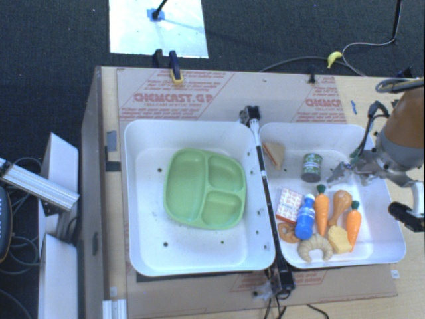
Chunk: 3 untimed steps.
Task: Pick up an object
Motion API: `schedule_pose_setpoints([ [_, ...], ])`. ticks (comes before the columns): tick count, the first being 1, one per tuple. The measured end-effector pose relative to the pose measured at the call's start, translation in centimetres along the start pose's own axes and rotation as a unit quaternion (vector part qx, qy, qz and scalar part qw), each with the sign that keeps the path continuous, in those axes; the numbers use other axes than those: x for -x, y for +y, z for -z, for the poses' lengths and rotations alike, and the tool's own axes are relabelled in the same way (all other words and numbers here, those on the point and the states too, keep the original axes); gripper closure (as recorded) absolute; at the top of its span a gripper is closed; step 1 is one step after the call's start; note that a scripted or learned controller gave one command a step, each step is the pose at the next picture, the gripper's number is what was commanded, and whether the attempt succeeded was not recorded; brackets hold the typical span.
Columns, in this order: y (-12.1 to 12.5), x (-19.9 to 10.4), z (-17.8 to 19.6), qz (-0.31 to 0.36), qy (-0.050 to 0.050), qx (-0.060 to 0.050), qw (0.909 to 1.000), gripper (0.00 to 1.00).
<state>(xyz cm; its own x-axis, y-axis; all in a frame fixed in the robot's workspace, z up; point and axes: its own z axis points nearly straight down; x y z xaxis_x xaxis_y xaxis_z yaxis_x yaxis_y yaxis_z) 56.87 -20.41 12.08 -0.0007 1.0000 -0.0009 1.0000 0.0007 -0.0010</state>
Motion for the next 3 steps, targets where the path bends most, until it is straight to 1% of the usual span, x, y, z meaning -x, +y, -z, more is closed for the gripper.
schedule_pose_setpoints([
  [1,-6.4,-5.1,-3.7,0.000,0.001,0.001,1.0000,0.00],
  [2,-6.3,-5.1,-2.6,0.001,0.000,0.002,1.0000,1.00],
  [3,-3.3,-14.8,7.4,0.002,0.001,0.002,1.0000,1.00],
])
